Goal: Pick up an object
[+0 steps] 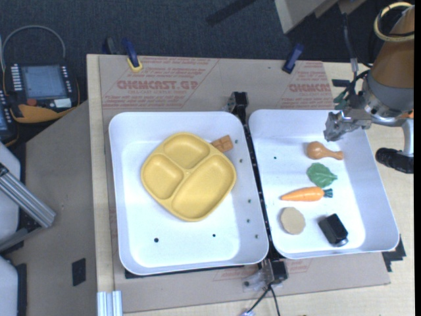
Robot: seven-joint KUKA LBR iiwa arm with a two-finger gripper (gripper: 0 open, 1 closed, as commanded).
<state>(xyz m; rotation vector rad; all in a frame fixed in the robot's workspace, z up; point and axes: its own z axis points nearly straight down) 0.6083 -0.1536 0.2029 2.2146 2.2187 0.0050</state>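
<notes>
In the right bin (368,176) lie a brown drumstick-shaped toy (322,151), a green leafy piece (321,174), an orange carrot (304,194), a tan round cookie (293,220) and a black block (333,229). My gripper (337,126) hangs over the bin's far right corner, just above and right of the drumstick toy. Nothing shows between its fingers.
The left bin (131,222) holds a yellow three-compartment plate (189,176), with a small brown piece (223,143) at its far right edge. The arm's grey and orange wrist (395,71) stands above the right bin's far corner. A black clamp (238,101) sits between the bins.
</notes>
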